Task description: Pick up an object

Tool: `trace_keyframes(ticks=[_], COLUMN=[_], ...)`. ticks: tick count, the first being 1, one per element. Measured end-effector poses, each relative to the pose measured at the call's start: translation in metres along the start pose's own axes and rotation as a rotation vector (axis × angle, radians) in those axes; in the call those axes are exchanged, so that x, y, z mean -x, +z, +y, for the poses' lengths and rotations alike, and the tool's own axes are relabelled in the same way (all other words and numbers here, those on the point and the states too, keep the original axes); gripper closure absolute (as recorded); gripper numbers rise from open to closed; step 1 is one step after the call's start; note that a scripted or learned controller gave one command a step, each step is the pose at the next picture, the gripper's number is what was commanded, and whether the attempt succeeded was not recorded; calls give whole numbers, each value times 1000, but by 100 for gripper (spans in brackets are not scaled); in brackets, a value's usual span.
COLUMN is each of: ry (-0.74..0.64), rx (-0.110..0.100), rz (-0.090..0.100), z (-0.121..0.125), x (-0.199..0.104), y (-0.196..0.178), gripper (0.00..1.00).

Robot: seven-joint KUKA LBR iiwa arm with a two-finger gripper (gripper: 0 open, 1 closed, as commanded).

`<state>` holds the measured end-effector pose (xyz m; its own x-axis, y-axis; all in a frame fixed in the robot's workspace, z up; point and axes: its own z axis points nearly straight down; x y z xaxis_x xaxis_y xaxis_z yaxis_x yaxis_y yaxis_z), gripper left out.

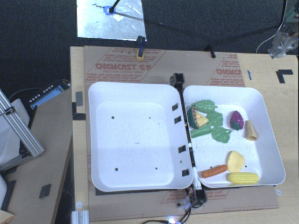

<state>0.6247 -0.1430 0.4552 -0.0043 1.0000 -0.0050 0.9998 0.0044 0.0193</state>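
Observation:
The right bin point(268, 125) holds several toy foods. A cluster of green leafy pieces point(212, 117) lies at its upper left, with a yellow wedge point(201, 120) on top and a green pod point(202, 132) just below. To the right of them a purple eggplant point(236, 120) sits beside a tan cone point(252, 130). Near the front edge are a yellow lemon-like piece point(236, 161), an orange carrot point(214, 171) and a yellow corn cob point(243, 177).
The left bin point(135, 134) stands beside the right one, joined by a strip of black clips point(182, 134). Both rest on brown cardboard point(154, 64). A shiny sheet point(110, 13) lies at the back, and a metal rail point(18, 129) stands at the left.

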Motion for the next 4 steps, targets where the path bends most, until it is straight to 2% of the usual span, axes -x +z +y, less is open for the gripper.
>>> trace_keyframes(ticks=[1,2,3,4], ry=[-1,-17,3,16], rx=[-5,-22,-11,-16], rz=[0,11,5,-1], z=[33,-20,-24,-38], x=[11,-154,-134,-8], y=[-86,-31,-84,-81], gripper=[100,100,100,100])
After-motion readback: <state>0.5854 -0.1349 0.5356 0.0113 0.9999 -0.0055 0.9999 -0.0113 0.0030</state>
